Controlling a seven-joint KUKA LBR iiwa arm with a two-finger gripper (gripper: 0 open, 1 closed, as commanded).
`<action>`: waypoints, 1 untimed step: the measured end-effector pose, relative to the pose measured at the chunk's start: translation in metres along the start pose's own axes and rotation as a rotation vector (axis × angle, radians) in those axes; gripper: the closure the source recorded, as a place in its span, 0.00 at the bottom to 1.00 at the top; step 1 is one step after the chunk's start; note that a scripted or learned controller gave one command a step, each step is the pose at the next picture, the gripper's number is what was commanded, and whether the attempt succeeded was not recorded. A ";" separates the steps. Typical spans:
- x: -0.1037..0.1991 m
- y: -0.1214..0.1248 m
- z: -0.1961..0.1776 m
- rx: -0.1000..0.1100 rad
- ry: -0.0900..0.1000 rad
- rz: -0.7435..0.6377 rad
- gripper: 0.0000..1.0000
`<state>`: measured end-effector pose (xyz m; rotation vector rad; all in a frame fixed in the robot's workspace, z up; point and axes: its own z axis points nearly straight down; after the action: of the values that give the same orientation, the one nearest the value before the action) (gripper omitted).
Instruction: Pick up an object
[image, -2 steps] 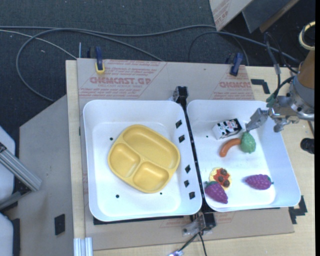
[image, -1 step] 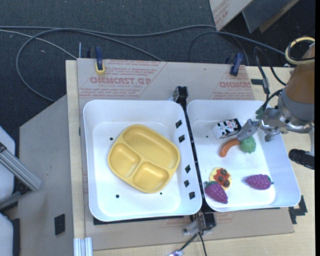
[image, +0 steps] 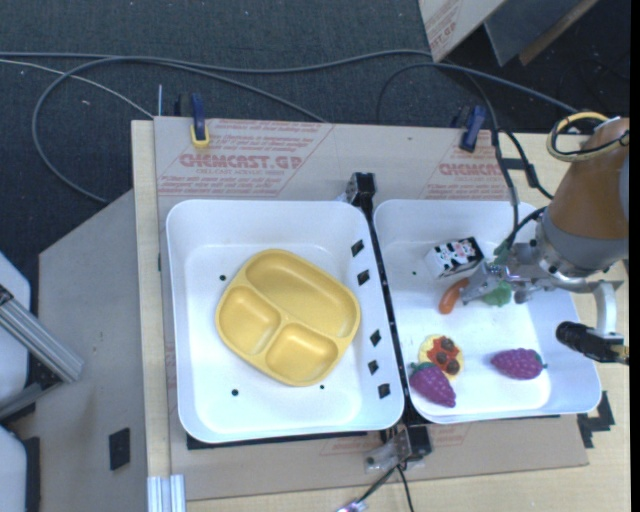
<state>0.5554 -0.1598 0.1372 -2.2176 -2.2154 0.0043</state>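
Observation:
In the right bin (image: 400, 250) lie several toy foods. An orange carrot (image: 452, 296) with a green leafy top lies near the middle. A black-and-white patterned box (image: 455, 254) sits behind it. Two purple grape bunches (image: 518, 363) (image: 433, 384) and a small pizza slice (image: 441, 352) lie along the front. My gripper (image: 498, 282) hangs low over the carrot's green end, reaching in from the right. Its metal body hides the contact point.
The left bin (image: 190, 300) holds a yellow divided plate (image: 288, 316). A black divider with clips (image: 372, 290) runs between the bins. Cables loop over the dark floor behind the bench, and two clamps (image: 200, 130) (image: 471, 127) grip the back edge.

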 end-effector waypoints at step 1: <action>0.001 0.000 0.053 0.000 0.000 -0.001 0.00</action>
<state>0.5545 -0.1590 0.0842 -2.2170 -2.2166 0.0037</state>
